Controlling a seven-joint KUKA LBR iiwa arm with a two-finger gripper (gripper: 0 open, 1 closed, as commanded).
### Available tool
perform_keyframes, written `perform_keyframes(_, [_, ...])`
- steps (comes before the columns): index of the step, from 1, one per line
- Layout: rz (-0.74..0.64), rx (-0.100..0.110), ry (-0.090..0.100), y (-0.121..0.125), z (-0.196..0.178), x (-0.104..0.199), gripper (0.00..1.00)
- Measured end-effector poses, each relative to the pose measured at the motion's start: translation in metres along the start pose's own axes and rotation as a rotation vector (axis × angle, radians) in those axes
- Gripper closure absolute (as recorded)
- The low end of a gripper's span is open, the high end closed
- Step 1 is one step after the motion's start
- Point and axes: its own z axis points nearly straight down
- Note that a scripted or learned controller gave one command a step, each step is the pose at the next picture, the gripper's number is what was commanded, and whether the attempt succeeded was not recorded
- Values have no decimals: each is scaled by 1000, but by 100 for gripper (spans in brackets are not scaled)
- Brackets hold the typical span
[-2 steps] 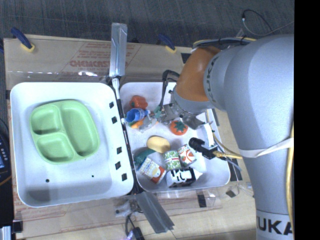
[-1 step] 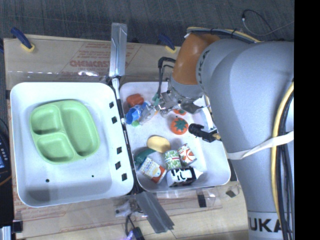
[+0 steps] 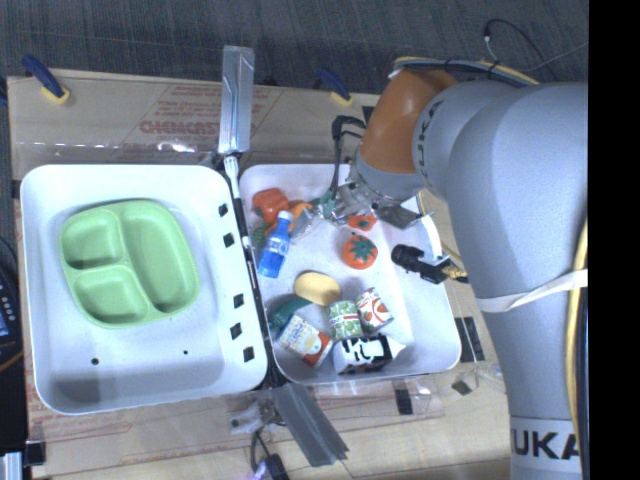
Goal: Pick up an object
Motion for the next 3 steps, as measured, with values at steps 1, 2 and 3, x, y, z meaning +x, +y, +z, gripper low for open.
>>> perform_keyframes(1, [66,-2,-2,-75,0,-14,0])
perform_keyframes(2, [-53,-6,-3,-98,-91,49,0])
perform_keyframes(3, [-80,-3,-2,-78,-130,20,0])
